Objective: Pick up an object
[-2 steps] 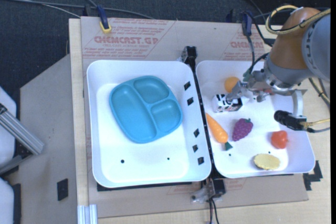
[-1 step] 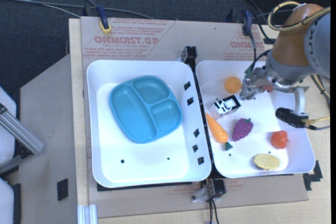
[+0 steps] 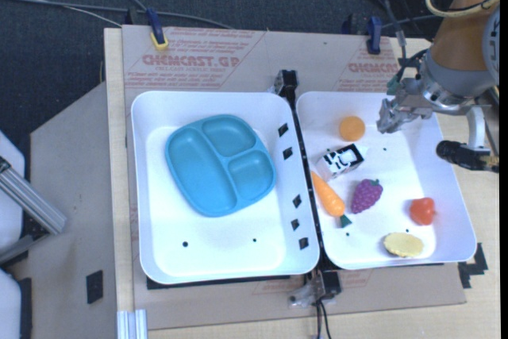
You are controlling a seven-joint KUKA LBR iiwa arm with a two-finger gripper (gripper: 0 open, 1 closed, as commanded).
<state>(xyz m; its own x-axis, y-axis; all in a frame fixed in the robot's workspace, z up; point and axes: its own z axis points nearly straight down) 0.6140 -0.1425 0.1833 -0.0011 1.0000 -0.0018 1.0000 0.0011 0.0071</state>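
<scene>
The right bin (image 3: 444,179) holds an orange ball (image 3: 352,128), a black-and-white block (image 3: 343,159), a carrot (image 3: 329,196), a bunch of purple grapes (image 3: 366,195), a red tomato-like piece (image 3: 422,210) and a yellow flat piece (image 3: 403,244). My gripper (image 3: 390,120) hangs over the bin's far part, just right of the orange ball. Nothing shows between its tips. The arm's orange band and grey wrist (image 3: 460,52) rise behind it at the right.
The left bin (image 3: 151,194) carries a blue divided plate (image 3: 221,163). Black clips line the seam between the two bins (image 3: 295,171). Cardboard backing and clamps (image 3: 158,36) sit along the far edge. A black part (image 3: 464,153) juts over the right bin's right rim.
</scene>
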